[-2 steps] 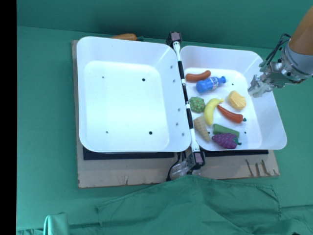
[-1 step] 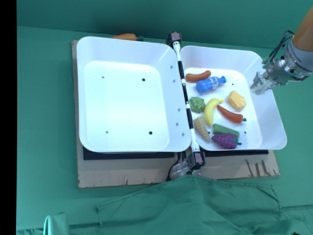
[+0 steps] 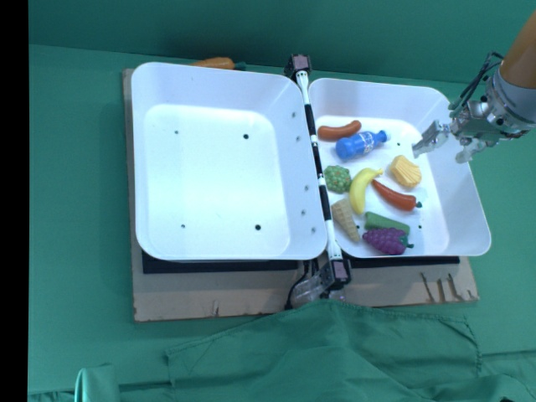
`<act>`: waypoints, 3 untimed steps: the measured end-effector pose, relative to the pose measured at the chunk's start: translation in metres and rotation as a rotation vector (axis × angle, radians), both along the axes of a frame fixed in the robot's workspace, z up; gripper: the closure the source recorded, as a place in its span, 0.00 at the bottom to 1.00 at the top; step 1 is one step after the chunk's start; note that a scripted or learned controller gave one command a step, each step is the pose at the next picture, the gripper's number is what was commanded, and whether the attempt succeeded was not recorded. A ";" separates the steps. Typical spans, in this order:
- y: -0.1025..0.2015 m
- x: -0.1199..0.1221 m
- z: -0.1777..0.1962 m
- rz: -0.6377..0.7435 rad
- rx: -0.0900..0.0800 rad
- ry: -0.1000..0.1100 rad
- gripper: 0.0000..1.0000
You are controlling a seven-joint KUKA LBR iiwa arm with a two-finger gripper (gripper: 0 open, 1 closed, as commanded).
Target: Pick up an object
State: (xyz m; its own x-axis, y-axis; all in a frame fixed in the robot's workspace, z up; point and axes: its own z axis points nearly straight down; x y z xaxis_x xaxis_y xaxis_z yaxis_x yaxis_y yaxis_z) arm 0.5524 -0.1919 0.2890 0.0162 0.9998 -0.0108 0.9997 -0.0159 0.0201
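While the gripper hangs over the upper right edge of the right bin, its two fingers stand apart with nothing between them, so I log the step in hand as the approach to a pick. My judgement: to do it well I should choose a piece with free space around it, come down straight from above, and turn the wrist so the fingers close across the short side. Best candidate looks like the yellow corn piece, lying just below and left of the gripper, near it but not touching. Blue bottle sits further left, with the red sausage just above it. Banana, broccoli and second sausage crowd together mid-bin; grapes lie at lower centre. Risk: a finger lands on a neighbour and pushes it.
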 end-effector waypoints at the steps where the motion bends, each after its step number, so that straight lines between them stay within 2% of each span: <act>1: 0.035 0.034 -0.073 0.016 0.010 0.021 0.00; 2: 0.032 0.035 -0.056 0.010 0.006 0.010 1.00; 3: 0.032 0.035 -0.057 0.010 0.007 0.011 0.00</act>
State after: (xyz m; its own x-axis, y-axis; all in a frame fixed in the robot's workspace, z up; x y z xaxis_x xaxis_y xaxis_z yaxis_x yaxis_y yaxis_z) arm 0.5869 -0.1595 0.2321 0.0058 1.0000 -0.0043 0.9999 -0.0058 0.0088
